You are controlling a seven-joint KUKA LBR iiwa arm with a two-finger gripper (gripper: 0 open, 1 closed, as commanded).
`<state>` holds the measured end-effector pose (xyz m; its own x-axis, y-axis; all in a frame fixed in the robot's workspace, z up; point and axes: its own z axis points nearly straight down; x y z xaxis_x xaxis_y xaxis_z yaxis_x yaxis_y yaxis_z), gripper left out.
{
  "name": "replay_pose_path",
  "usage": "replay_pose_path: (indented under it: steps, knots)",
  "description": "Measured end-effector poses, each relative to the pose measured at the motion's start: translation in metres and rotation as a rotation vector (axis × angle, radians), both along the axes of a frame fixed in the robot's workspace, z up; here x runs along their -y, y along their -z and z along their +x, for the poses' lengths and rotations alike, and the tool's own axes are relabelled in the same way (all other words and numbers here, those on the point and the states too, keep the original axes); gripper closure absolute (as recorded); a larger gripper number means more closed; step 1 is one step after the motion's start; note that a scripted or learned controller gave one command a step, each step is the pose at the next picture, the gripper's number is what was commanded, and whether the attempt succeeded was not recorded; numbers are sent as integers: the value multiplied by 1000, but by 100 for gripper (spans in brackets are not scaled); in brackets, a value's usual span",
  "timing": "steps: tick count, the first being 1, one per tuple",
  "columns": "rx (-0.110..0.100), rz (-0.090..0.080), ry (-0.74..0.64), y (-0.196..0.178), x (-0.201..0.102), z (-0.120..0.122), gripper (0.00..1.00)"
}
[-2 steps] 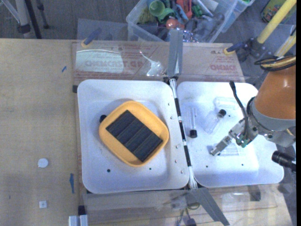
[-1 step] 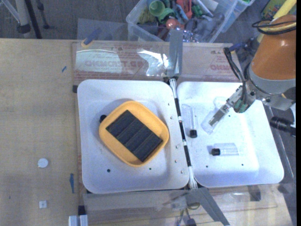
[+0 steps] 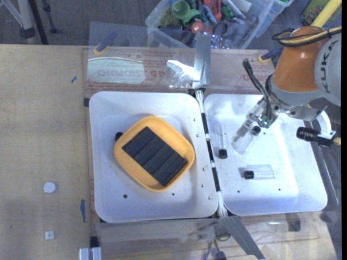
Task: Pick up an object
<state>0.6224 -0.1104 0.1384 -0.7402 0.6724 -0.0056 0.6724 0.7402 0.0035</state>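
Pincer [image 3: 242, 140] low over the right bin, its opening too blurred to judge.

Whether it has hold of anything cannot be told. It hangs slanted from the grey arm with the orange band [image 3: 297, 56], likely aimed at the small clear vials with black caps: one [image 3: 220, 143] just beside it near the divider, another [image 3: 259, 173] below on the shallow white right bin [image 3: 303, 191]. On the worktop [image 3: 38, 118], the white left bin [image 3: 103, 145] holds a yellow tray-like block with dark ribbed panels [image 3: 154, 153].

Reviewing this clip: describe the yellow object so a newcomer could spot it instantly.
Find the left white bin. Near its middle lies the yellow object, a rounded-square slab turned at an angle. Its dark ribbed panel on top sets it apart from the small clear vials in the right bin.
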Motion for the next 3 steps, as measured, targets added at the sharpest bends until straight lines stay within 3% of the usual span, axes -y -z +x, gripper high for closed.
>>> replay_pose_path:
  steps: [1,2,3]
  knots:
    - [9,-1,0,-12,0,2,100]
    - [-5,0,-170,-16,73,-95,100]
    - [-6,0,-377,-8,113,-142,100]
